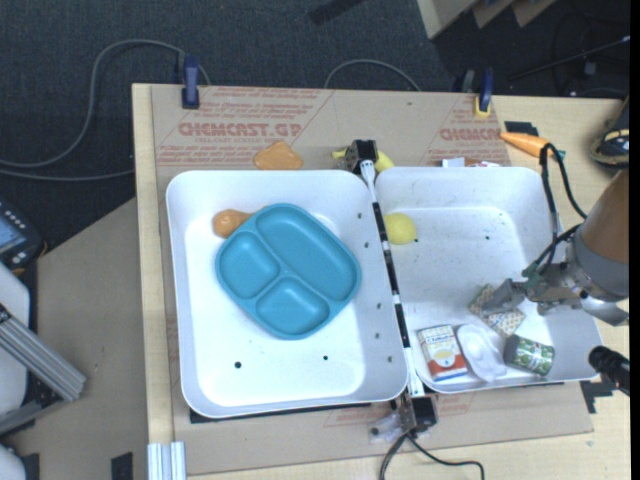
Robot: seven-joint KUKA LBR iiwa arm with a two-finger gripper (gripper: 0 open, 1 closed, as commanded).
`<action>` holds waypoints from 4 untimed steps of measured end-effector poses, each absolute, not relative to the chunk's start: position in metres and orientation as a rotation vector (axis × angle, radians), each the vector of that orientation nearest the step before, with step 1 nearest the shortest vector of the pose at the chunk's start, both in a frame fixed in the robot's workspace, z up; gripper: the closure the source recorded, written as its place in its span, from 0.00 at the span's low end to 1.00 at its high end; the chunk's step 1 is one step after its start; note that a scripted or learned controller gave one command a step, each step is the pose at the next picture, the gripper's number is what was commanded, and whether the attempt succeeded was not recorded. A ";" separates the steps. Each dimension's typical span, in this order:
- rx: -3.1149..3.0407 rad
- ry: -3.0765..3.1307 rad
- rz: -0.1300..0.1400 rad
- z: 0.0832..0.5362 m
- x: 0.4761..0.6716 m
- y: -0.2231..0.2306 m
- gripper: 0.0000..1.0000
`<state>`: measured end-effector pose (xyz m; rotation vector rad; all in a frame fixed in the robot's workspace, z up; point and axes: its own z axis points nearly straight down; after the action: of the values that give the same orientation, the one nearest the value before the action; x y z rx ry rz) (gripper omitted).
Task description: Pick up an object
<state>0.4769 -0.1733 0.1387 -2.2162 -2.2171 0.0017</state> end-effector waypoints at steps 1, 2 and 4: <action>-2.212 -2.223 -0.009 0.089 0.563 -0.222 0.00; -2.224 -2.232 -0.005 0.134 0.623 -0.223 0.00; -2.219 -2.212 0.004 0.138 0.491 -0.216 0.00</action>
<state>0.4907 -0.2161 0.1379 -2.2188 -2.2125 0.0039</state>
